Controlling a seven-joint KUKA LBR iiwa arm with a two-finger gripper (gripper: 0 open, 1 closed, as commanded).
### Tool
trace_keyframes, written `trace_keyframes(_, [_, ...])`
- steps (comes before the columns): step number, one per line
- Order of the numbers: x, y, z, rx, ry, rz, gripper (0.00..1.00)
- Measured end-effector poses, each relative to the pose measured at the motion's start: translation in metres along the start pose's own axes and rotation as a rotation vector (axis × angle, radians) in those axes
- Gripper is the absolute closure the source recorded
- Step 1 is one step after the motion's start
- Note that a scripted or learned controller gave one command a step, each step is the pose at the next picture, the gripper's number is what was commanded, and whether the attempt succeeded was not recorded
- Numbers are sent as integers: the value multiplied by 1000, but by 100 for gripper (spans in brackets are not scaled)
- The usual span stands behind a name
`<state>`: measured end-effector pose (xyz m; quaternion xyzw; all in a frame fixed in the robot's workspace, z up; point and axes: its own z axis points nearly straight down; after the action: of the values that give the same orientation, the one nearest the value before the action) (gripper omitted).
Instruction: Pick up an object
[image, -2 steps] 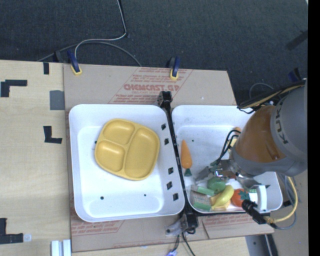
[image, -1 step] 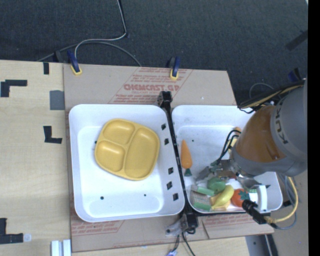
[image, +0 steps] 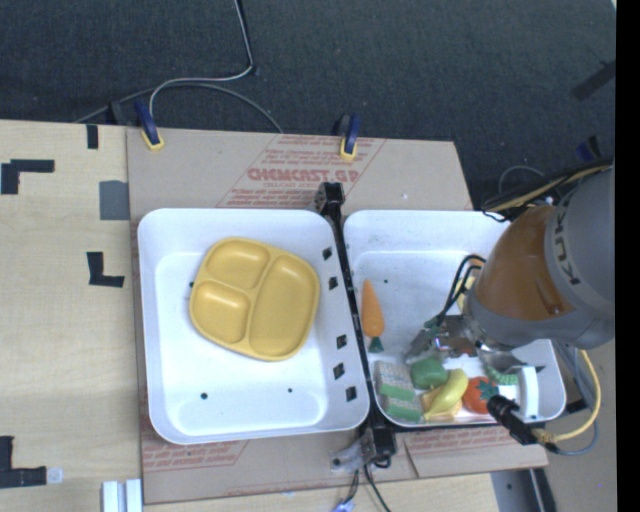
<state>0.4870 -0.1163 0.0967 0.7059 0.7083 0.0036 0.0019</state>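
**Crowded corner makes a clean pick uncertain**

The gripper (image: 437, 345) hangs low in the right bin (image: 420, 235), just above a green round toy (image: 428, 372) near the bin's front edge. Whether the fingers are open or closed I cannot tell — the wrist hides them.

The risk, in my judgement, is the crowding: the green toy touches a yellow piece (image: 447, 393) and a red-orange one (image: 474, 397), so the fingers may land on two things together or push the toy aside. The toy looks small, smooth and rounded — it could slip out. An orange carrot (image: 372, 311) lies apart by the bin's left wall, an easier target. The yellow divided plate (image: 254, 298) lies in the left bin (image: 170, 300).
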Motion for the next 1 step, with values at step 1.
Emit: trace_keyframes(1, [9, -2, -94, 8, -3, 3, 100])
